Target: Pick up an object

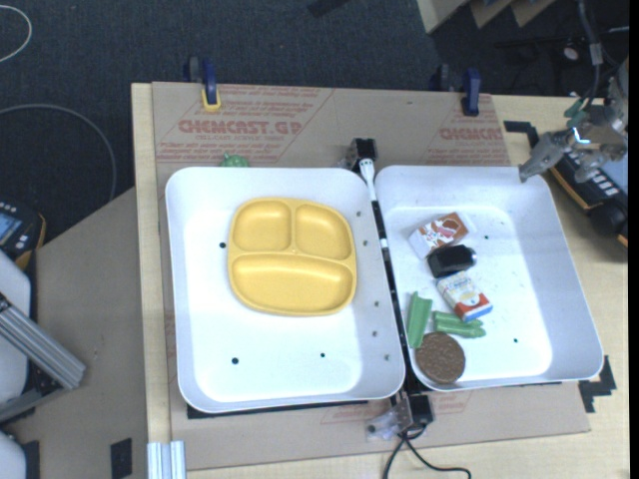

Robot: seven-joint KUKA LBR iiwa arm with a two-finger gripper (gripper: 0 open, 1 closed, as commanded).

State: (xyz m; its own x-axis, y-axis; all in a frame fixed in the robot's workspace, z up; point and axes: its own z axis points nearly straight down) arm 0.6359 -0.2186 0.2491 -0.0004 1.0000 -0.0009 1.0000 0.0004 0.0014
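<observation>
The right bin holds a small cluster of objects. A red and white packet lies farthest back, with a black block just in front of it. Nearer the front is a small white carton with red and blue print. Green pieces lie beside a round brown disc at the bin's front edge. A grey metal part that looks like my gripper hangs past the right bin's far right corner, above the bench and apart from all the objects.
The left bin holds a yellow divided plate. Blue clamps grip the board's far edge. Dark equipment sits at the right edge, and a cable runs off the front.
</observation>
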